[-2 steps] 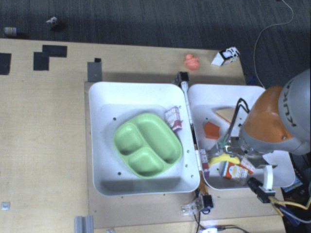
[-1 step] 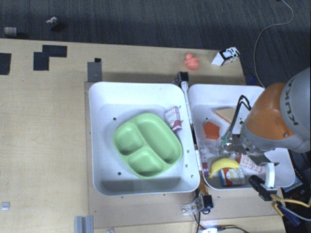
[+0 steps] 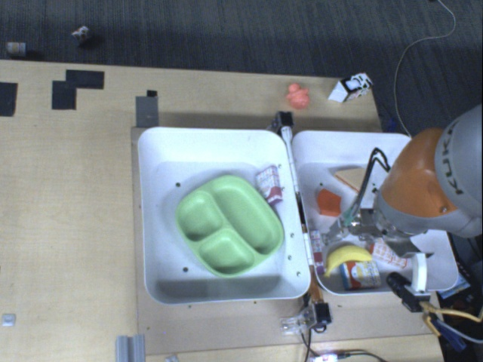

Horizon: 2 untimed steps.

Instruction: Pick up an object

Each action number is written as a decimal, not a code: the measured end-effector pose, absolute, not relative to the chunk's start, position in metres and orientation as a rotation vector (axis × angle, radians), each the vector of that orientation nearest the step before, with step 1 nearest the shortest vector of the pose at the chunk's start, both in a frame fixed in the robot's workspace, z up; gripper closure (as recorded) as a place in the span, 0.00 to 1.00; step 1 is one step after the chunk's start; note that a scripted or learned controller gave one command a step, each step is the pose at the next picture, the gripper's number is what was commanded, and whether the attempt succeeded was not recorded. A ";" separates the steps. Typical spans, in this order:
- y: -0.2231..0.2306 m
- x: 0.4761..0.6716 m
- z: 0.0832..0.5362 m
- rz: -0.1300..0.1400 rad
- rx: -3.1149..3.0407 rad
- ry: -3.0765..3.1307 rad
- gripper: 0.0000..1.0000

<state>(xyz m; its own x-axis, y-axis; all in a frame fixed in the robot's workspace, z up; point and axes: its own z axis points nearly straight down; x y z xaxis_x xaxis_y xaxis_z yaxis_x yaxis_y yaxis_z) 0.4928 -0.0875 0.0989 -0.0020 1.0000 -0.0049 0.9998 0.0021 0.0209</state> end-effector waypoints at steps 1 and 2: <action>-0.087 0.495 0.109 0.023 2.202 2.211 1.00; -0.087 0.495 0.109 0.023 2.202 2.211 0.00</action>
<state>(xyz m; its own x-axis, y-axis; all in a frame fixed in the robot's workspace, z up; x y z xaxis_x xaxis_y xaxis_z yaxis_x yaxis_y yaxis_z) 0.4946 -0.0867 0.1095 -0.0042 1.0000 -0.0047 0.9997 0.0044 0.0253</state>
